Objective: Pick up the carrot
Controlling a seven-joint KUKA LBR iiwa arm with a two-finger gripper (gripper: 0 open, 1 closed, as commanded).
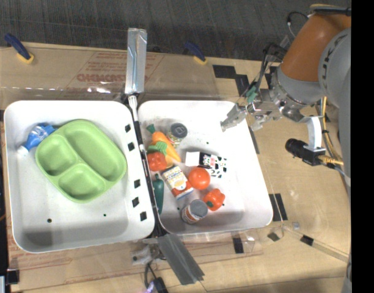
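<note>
Right bin (251,203), near to far: tomato (199,177), then carrot (164,144) lying by the divider at the bin's left side. Pincer (231,122) hovers over the far right corner, well apart from the carrot; its state cannot be told.

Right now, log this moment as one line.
gripper: over right white bin back edge, holding nothing | orange carrot: left side of bin, untouched
</note>
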